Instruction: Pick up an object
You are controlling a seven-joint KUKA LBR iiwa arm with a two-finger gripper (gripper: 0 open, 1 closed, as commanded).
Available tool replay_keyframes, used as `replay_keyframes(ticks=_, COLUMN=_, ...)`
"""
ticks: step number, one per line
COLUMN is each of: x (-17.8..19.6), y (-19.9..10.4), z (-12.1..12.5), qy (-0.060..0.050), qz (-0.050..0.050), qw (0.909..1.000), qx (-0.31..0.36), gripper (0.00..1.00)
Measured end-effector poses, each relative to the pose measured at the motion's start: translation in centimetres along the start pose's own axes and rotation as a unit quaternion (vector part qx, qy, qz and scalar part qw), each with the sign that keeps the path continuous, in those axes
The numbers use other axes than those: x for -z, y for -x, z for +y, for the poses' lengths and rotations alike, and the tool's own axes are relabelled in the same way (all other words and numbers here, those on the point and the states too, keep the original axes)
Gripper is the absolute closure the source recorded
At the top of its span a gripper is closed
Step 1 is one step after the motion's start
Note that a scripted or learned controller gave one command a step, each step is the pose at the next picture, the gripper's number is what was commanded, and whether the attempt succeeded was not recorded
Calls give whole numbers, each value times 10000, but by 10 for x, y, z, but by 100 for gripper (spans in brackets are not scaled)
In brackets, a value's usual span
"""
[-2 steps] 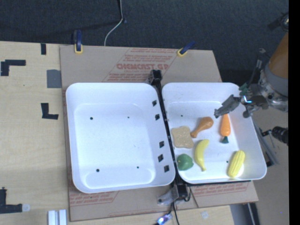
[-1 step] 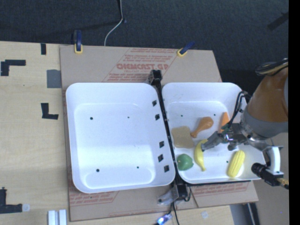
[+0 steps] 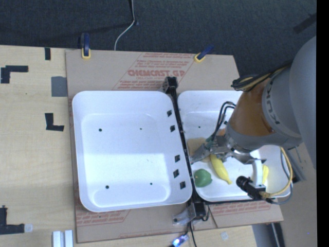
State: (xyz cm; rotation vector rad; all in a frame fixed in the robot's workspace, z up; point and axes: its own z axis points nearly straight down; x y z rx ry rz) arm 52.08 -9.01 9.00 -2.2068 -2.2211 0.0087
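We see a brown cardboard sheet (image 3: 154, 71) with red lettering lying on the wooden bench (image 3: 31, 138), held at its far edge by two clamps, one at the left (image 3: 85, 46) and one at the right (image 3: 204, 53). Black tape marks (image 3: 51, 121) dot the bench. A thin white cable (image 3: 126, 27) crosses the dark cloth (image 3: 205, 14) behind.
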Motion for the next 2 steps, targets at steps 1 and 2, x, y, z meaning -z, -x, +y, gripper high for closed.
replay_keyframes(ticks=1, x=12, y=3, z=-1, qy=-12, qz=-7, qw=10000, qx=-19, gripper=100)
replay_keyframes(ticks=2, x=95, y=-65, z=-39, qy=40, qz=-6, qw=10000, qx=2, gripper=100)
